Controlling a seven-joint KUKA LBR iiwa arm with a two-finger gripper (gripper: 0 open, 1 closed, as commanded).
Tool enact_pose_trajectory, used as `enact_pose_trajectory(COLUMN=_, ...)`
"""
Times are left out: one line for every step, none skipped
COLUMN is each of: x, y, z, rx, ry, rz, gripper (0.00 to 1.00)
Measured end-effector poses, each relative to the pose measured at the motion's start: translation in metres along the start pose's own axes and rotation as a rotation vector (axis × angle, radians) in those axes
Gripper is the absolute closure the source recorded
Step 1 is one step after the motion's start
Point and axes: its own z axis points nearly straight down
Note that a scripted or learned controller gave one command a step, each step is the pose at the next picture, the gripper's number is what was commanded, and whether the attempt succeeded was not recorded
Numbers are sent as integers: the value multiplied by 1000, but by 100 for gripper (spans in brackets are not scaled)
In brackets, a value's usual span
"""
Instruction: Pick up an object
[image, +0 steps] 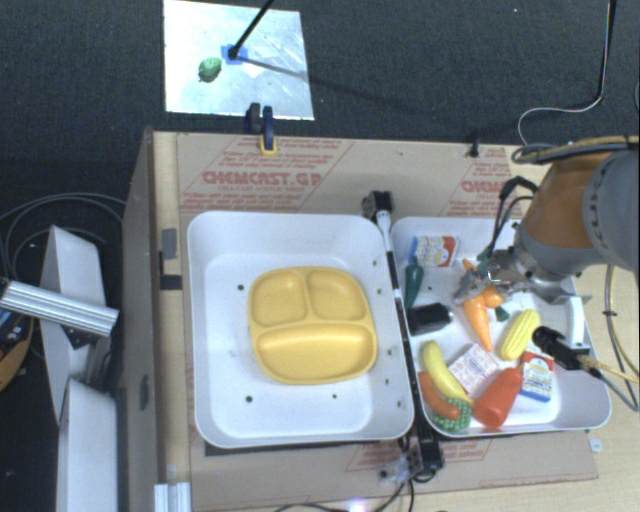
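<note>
Over the right bin, the gripper is hanging low above a toy carrot, with a corn cob just right of it. Whether the jaws are wide or narrow I cannot tell. Nothing is looking lifted yet, so the pick is seemingly remaining undone. Left, a yellow plate is sitting in the other bin.

a yellow three-compartment plastic plate lies in the left shallow white bin; a silvery foil sheet lies far left beyond the tabletop.
</note>
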Motion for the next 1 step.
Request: enact_pose_trajectory(x=69, y=-24, z=-90, rx=0, ry=1, rz=-2, gripper=100)
